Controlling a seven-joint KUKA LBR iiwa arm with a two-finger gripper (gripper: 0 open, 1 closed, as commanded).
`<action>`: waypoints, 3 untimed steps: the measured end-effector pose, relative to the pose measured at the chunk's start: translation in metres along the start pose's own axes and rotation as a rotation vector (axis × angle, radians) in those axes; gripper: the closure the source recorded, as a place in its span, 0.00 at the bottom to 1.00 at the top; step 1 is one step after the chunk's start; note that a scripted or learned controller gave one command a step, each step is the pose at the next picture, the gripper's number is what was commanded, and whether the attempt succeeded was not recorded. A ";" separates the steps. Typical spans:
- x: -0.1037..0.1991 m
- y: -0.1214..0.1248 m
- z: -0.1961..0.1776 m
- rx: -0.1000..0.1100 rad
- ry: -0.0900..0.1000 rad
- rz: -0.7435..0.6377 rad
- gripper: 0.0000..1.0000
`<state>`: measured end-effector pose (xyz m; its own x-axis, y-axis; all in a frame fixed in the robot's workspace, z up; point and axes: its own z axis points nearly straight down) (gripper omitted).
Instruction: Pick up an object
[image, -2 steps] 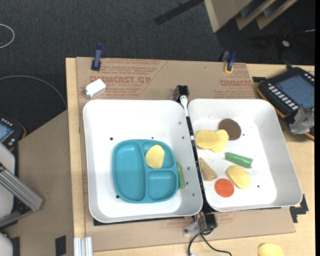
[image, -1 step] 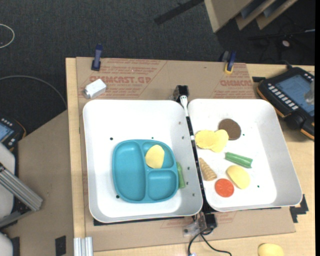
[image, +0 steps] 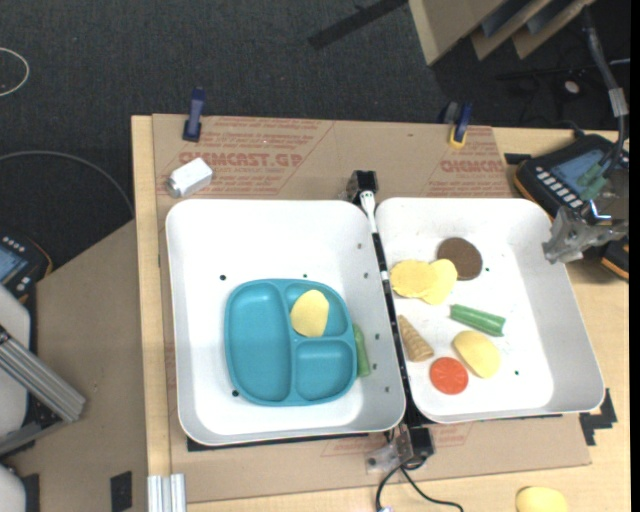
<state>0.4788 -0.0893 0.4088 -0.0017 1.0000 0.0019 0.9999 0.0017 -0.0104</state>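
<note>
Object not yet picked: gripper (image: 572, 238) hangs at right bin (image: 500, 206) far rim, grip state can't tell. Nearest are brown disc (image: 460, 257) and green pc (image: 477, 319), lying loose and apart, prob. easy grabs. Left bin (image: 200, 300) has teal tray (image: 258, 345).

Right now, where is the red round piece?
The red round piece lies in the right bin, near its front edge, between the waffle cone and the yellow potato-like piece.
</note>
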 end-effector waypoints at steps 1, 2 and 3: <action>0.082 0.000 -0.134 -0.028 0.000 -0.008 1.00; 0.083 -0.001 0.016 0.007 -0.002 0.003 1.00; 0.082 0.002 -0.002 -0.015 -0.002 0.003 1.00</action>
<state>0.4802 -0.0072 0.4115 0.0012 1.0000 -0.0004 1.0000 -0.0012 0.0047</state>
